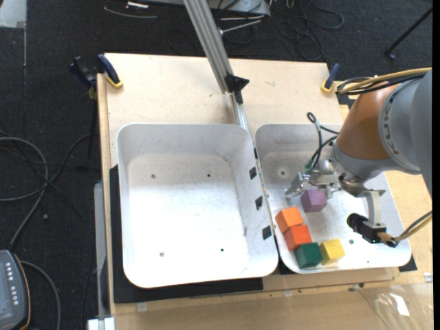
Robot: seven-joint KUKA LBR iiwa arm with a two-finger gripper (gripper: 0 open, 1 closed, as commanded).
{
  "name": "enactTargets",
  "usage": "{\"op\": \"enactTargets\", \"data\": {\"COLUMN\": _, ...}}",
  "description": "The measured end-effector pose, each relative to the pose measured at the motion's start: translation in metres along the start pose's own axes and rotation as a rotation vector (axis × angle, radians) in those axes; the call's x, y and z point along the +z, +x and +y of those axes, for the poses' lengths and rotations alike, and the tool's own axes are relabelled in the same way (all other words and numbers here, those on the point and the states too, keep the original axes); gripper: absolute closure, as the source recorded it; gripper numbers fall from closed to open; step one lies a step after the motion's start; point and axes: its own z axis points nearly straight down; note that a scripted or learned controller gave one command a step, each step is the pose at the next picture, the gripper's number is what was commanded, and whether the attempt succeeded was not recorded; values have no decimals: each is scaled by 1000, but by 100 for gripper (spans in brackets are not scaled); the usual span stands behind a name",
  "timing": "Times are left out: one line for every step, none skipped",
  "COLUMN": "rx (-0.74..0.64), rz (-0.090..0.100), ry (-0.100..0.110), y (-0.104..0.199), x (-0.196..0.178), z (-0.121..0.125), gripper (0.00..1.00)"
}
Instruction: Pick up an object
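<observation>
Right bin [275, 146] had 5 blocks: 1 purple block [314, 199], 2 orange, 1 green, 1 yellow (clustered near front). Gripper [313, 184] sat right over purple w/ fingers apart, not clamped.

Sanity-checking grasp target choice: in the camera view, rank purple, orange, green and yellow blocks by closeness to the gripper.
1. Purple block: right at the gripper, just below it.
2. Orange block: lower left of the purple one.
3. Green block and yellow block: near the bin's front edge, too close to call.
</observation>
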Motion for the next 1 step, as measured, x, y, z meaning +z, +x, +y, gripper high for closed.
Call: {"op": "enactTargets", "data": {"rx": -2, "rz": -2, "ry": -6, "y": -19, "x": -20, "z": 14, "gripper": 0}}
